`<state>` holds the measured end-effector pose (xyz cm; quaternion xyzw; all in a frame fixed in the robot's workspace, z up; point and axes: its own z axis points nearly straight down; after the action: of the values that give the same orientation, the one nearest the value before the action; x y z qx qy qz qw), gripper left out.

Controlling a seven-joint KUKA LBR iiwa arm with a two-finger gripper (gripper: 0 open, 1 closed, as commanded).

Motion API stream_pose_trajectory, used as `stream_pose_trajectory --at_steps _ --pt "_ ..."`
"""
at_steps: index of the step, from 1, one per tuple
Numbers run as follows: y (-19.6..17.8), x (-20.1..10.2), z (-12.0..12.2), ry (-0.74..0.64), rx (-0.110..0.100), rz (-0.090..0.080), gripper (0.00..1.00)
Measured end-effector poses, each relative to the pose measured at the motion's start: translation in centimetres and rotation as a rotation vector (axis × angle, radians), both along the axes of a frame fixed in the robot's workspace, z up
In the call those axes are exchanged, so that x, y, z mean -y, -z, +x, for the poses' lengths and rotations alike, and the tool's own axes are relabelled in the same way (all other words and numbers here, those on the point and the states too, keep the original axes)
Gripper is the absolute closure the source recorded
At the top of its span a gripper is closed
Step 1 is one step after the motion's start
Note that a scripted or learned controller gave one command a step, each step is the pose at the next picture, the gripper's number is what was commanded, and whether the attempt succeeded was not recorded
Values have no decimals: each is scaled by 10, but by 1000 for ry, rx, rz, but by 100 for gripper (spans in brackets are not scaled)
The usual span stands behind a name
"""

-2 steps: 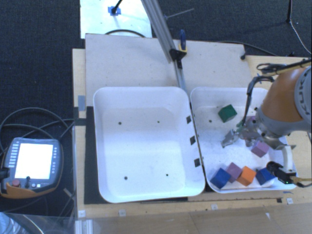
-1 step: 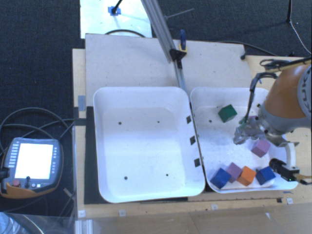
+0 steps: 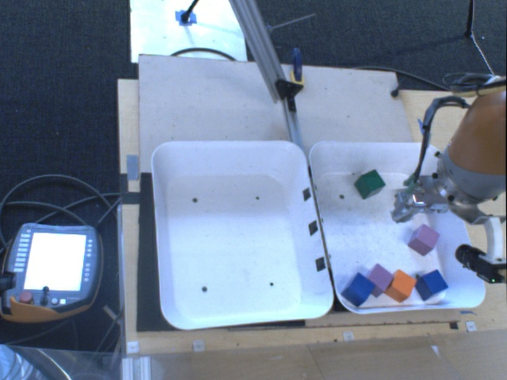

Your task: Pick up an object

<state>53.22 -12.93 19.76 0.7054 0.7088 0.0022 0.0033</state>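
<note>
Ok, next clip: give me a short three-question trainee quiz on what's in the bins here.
1. True or false: all the blocks lie in the right bin.
2. Which block lies nearest the gripper? A) green block B) lone purple block C) orange block
3. How many blue blocks lie along the right bin's near edge, and what sits between them?

Key
1. True.
2. B.
3. Two, at and; a second purple block and the orange block sit between them.
</note>
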Motion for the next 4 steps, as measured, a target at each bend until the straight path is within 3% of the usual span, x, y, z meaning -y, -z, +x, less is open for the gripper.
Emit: stream_pose_trajectory --at_steps 1,2,4 --pt "-58 -3 -7 -1 1 0 100" --pt "-70 -3 -5 0 -4 1 100" --pt "-74 -120 0 -7 -5 4 100"
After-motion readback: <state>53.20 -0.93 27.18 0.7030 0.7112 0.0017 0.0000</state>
